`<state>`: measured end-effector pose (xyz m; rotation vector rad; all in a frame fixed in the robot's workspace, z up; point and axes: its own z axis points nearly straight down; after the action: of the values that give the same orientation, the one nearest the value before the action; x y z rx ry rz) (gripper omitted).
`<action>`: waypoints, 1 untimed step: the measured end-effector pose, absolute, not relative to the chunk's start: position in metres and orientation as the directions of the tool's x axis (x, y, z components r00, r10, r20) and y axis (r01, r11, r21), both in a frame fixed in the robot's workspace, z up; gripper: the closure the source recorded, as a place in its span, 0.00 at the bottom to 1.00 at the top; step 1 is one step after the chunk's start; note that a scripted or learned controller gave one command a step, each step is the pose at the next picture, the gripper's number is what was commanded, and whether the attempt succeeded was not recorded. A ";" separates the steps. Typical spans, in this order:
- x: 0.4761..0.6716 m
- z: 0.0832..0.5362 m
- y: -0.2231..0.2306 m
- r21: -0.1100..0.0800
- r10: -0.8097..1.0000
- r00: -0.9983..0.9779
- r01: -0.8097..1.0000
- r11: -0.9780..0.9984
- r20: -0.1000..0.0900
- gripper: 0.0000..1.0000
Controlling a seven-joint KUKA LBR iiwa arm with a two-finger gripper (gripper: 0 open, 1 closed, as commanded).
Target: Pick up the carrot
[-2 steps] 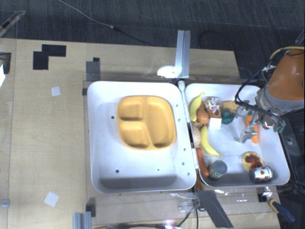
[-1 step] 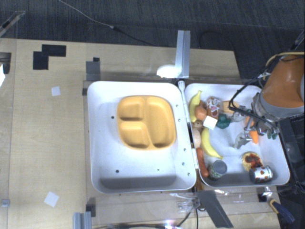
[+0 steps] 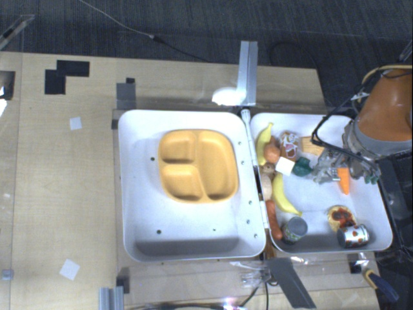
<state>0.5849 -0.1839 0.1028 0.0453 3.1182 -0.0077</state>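
Your hand (image 3: 341, 172) hangs low over the right bin (image 3: 381, 221), under the orange band of the arm (image 3: 386, 112), and the carrot (image 3: 344, 180) stands nearly upright right at its metal parts; whether it is actually pinched between them you cannot tell from this slant, so do not count it as held. That carrot is a small orange piece near the bin's right side, well apart from the pile along the left wall. Judge it a light, stiff toy with a smooth skin that could slip or swivel in a two-point pinch, so take it across the thicker middle rather than the tapered tip. Around it lie two bananas (image 3: 282, 196), a white and teal object (image 3: 293, 166), a small dark can (image 3: 295, 228), a shiny can (image 3: 355, 236) and a round yellow piece with red on top (image 3: 340, 216), none of them touching the carrot. You also have a long reddish-orange item (image 3: 273, 217) against the left wall that could be mistaken for it. In the left bin (image 3: 139, 237) sits a yellow divided plate (image 3: 195, 165). Both bins rest on a pale wooden surface (image 3: 58, 192) with black markers (image 3: 64, 75), and dark carpet (image 3: 193, 11) lies beyond, crossed by a thin cable.
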 end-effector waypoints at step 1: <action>0.544 0.162 -0.118 0.002 0.103 -0.995 0.103 0.995 -0.012 1.00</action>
<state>0.5444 -0.1182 0.1622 0.1615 3.1254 0.0016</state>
